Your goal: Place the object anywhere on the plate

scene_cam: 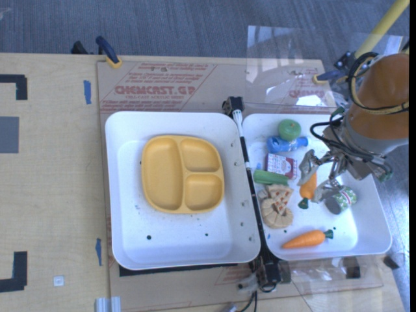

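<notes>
The yellow three-part plate lies in the left bin. The right bin holds several toy foods. My gripper hangs low over the middle right of that bin, and it is open. A small orange carrot with a green top stands on end just beside its left finger, touching or nearly touching it; I see nothing clamped between the two fingers. A grey-green lump lies right under the right side of the gripper.
Also in the right bin: a green apple, a blue packet, a red-and-white card, a green stick, a waffle-like piece and a larger carrot. A black clamp bar divides the bins.
</notes>
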{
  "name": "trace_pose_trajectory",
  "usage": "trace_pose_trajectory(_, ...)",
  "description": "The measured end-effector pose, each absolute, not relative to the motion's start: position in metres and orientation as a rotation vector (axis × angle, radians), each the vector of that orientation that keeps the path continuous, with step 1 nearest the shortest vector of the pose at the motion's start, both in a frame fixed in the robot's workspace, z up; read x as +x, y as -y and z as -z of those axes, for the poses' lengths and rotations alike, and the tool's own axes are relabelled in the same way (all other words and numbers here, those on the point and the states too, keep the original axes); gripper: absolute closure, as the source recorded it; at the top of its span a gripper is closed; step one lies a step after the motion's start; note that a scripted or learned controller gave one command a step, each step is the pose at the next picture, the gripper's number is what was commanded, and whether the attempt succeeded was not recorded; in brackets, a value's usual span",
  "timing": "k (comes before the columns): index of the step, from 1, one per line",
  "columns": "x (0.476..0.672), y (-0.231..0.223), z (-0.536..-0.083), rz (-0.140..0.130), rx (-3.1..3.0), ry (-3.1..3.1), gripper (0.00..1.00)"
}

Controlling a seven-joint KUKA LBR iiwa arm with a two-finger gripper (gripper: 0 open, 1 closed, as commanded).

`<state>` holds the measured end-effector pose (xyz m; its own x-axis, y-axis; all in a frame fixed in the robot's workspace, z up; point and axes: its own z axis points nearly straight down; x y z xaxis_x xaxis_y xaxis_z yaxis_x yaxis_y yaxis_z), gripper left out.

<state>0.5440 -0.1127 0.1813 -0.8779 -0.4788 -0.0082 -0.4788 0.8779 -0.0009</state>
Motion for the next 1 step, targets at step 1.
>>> trace_pose_trajectory(1, 0.5723, 0.1958, -0.1833, 0.008, -0.763, -3.038, 1.0)
